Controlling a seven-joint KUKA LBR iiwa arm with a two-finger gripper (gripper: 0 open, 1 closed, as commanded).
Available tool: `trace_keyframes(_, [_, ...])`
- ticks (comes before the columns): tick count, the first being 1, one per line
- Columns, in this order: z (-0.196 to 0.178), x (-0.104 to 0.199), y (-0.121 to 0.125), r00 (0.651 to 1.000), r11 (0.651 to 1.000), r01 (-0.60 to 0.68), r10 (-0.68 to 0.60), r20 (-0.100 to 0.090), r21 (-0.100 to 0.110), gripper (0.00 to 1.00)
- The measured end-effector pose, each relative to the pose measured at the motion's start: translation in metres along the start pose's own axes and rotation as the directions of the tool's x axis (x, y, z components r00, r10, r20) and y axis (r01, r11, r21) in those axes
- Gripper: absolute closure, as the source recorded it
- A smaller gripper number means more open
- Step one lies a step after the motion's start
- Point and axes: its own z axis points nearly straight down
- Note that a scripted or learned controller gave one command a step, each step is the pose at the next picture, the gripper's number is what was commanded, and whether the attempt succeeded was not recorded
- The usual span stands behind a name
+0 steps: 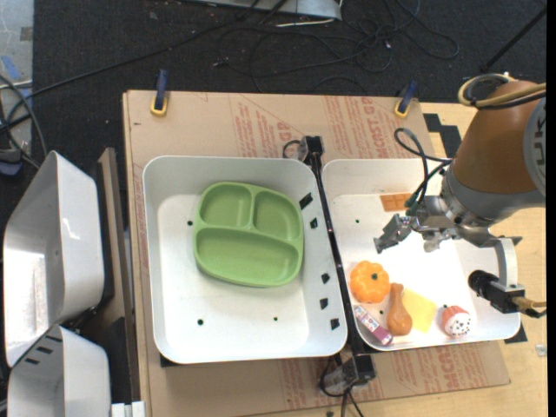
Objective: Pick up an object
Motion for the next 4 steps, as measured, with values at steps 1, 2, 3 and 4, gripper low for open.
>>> trace_keyframes(1, [-0.006, 0.0, 0.003, 1.0, 1.0, 0.002, -0.002, 0.002, -0.013, 0.0])
trace_keyframes(2, [0.037, 0.001, 0.002, 1.0, 1.0, 0.0, 0.0, 0.001, -0.009, 0.0])
trace_keyframes(3, [0.08, 0.005, 0.002, 1.0, 1.0, 0.0, 0.0, 0.0, -0.008, 0.0])
trace_keyframes(4, [0.11, 0.005, 0.002, 1.0, 1.0, 0.0, 0.0, 0.001, -0.009, 0.0])
